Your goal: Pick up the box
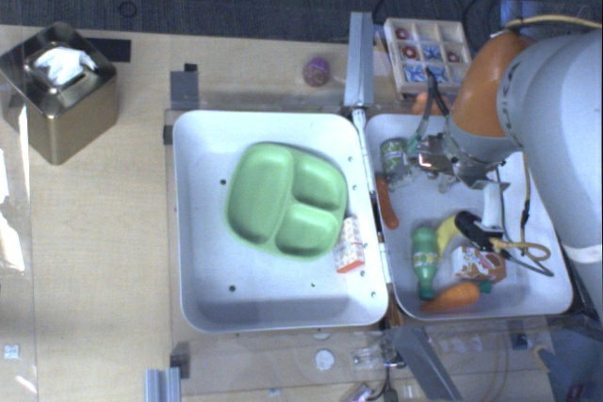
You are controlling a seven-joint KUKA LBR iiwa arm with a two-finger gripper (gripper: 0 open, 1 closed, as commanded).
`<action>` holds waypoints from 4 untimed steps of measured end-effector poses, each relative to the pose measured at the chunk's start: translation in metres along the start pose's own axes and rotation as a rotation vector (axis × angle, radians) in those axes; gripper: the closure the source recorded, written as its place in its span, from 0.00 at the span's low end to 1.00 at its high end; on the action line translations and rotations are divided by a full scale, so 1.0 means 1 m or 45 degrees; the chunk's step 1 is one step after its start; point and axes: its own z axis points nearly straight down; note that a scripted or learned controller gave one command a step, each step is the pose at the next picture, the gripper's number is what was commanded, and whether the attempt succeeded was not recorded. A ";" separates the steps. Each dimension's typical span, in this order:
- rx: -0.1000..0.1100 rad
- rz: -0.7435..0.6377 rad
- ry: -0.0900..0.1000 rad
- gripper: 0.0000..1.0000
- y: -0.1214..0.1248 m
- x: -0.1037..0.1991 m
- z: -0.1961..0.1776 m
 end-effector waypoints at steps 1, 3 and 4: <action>0.146 0.047 0.003 0.00 0.034 -0.008 0.001; 0.122 -0.088 -0.002 0.00 0.035 -0.012 0.000; 0.120 -0.144 -0.005 0.00 0.037 -0.013 0.001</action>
